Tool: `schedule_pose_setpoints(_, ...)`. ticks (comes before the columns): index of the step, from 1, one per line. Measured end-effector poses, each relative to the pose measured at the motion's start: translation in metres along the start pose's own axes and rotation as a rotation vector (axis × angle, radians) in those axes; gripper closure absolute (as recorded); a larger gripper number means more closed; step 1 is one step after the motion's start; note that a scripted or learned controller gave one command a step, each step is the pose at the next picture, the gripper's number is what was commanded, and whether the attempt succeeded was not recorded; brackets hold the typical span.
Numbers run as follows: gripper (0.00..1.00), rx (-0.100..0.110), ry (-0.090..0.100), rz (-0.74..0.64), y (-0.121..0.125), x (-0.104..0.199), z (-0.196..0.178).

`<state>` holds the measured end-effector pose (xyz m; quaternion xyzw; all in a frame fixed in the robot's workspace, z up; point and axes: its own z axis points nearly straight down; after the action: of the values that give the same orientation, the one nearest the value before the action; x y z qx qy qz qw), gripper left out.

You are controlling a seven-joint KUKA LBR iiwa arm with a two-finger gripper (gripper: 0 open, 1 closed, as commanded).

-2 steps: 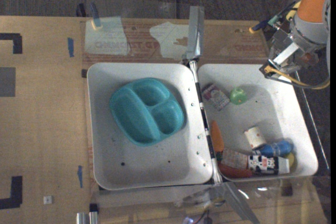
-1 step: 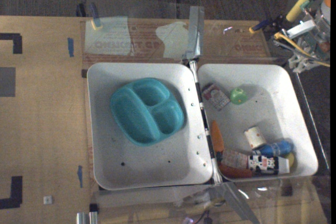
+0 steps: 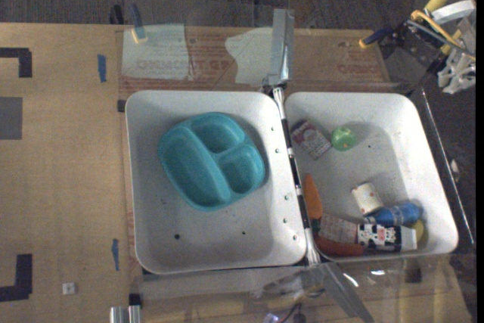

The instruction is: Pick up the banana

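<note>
1. Camera view, shapes and materials: two shallow white bins with rounded corners sit side by side on a tan board bench (image 3: pixel 60 185). The left bin (image 3: pixel 151 238) holds a smooth teal divided plate (image 3: pixel 212 159) with three compartments.
2. The right bin (image 3: pixel 423 140) holds a small printed packet (image 3: pixel 310 138), a round green thing (image 3: pixel 343 138), a slim orange carrot-like piece (image 3: pixel 312 197), a short white cup (image 3: pixel 367 198), a blue thing (image 3: pixel 399 214) and a black-and-white carton (image 3: pixel 387 237).
3. The banana (image 3: pixel 420 233) shows as a yellow sliver in the right bin's near right corner, tucked behind the blue thing and the carton; its long axis cannot be told.
4. The gripper (image 3: pixel 456 60) is at the upper right, outside the bins and well apart from the banana; whether it is open or closed cannot be told, and nothing is seen in it.
</note>
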<state>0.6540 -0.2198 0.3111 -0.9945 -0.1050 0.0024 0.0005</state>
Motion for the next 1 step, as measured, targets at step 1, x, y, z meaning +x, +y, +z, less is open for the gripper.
schedule_pose_setpoints(1,1.0,-0.002,0.001,0.004,-0.0166,0.0021,-0.0181)
